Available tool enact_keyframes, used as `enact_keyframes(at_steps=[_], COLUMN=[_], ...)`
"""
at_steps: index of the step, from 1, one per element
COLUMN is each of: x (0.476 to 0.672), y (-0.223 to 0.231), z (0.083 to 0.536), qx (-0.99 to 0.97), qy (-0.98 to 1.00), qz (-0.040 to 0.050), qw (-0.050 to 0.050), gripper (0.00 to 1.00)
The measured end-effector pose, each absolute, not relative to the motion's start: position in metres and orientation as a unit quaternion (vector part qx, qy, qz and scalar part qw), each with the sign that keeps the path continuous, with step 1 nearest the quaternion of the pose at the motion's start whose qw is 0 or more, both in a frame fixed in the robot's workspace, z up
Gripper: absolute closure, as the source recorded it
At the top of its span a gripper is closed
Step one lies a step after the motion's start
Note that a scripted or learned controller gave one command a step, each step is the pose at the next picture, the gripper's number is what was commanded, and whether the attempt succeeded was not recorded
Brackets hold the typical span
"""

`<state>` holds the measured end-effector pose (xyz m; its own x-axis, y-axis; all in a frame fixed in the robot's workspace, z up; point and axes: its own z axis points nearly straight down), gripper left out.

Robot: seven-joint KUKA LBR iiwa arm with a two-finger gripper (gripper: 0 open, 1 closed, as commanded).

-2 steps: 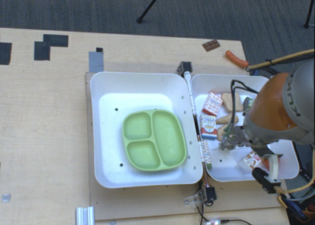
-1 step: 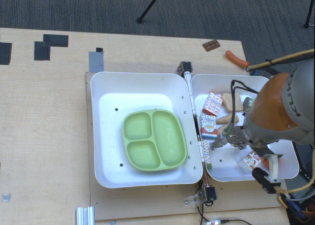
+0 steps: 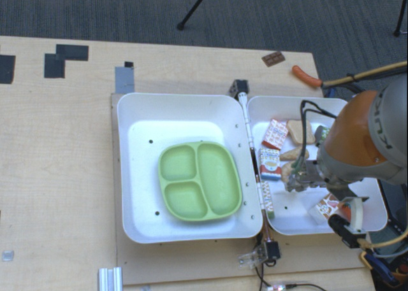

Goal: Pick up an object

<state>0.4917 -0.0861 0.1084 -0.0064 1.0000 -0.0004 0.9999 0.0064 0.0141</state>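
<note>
Arm: the grey arm with the orange band [image 3: 349, 137] reaches in from the right and hangs over the right shallow white bin [image 3: 280, 223].
Pincer: the pincer [image 3: 294, 180] sits low among the clutter in that bin; whether it is apart, together or clamped on something cannot be told from this slant.
Task's things: a red-and-white printed carton [image 3: 275, 133] lies near the bin's far left, a smaller colourful packet [image 3: 270, 163] just below it, a tan bread-like piece [image 3: 296, 132] beside the carton, and a red-and-white pouch [image 3: 327, 207] near the front right.
Left bin: the left white bin [image 3: 140, 156] holds a light green three-compartment plastic tray [image 3: 200, 181], well apart from the arm.
Step in hand: likely the descent or the closing onto an item near the middle of the right bin; nothing is seen lifted yet.
Next move: it calls for a firm close on one piece, then a straight rise to check it comes along.
Edges: the ridge between the bins [image 3: 250, 149] stands just left of the pincer, and items crowd close.
Open room: bare floor shows at the right bin's front left; the wooden table [image 3: 57, 175] is open to the left.
</note>
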Motion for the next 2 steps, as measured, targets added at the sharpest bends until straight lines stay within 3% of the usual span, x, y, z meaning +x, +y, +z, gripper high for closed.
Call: enact_keyframes(at_steps=[1,2], x=[0.492,0.493], y=[-0.086,-0.085], z=[0.108,0.119], qx=[0.705,0.703], qy=[0.709,0.711], qz=[0.0049,0.0061], qw=[0.005,0.006], gripper=[0.0,1.0])
